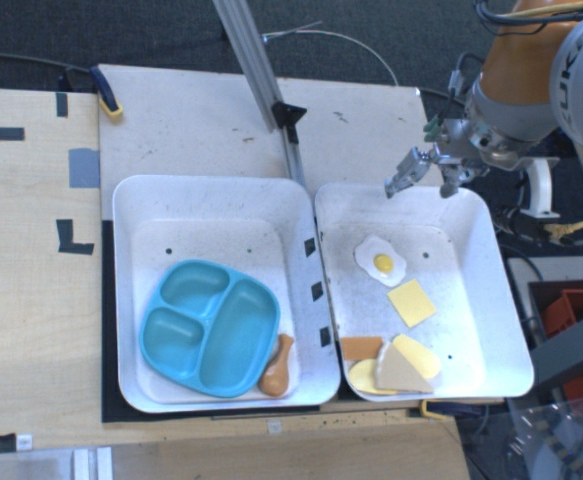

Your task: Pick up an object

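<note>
Two white bins sit side by side on the surface. The right bin (471,258) holds five play foods. One fried egg (380,262), white with a yellow middle, lies near the top of this bin. One flat yellow cheese square (412,302) lies just below it. At the bottom of the bin, one orange block (361,348), one pale wedge (403,365) and one yellow round piece (363,377) are bunched together. The left bin (211,203) holds one blue divided plate (209,326) and one brown drumstick (278,366) beside it. The end effector (423,176) hangs over the top edge of the right bin, fingers spread, pinching nothing.
</note>
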Robot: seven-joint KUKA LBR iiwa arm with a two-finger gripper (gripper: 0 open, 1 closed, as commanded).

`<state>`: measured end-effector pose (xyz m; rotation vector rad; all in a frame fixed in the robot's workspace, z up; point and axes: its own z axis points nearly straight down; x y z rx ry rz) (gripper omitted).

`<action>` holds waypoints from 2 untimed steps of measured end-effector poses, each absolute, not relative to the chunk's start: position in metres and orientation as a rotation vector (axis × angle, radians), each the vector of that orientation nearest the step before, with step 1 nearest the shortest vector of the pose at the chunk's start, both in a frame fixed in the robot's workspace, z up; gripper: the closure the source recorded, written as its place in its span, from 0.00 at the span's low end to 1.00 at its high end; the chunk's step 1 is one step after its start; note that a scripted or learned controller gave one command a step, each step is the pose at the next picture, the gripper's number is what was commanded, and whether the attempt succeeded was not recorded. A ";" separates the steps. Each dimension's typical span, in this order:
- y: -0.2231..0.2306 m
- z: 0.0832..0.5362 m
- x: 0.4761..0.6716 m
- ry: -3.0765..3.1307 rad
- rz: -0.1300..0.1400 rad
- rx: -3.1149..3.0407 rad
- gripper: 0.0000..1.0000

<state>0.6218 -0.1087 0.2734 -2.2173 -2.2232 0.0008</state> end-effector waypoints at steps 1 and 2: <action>-0.098 0.253 0.620 -2.221 0.005 -2.218 0.00; -0.113 0.418 0.592 -2.227 -0.007 -2.225 0.00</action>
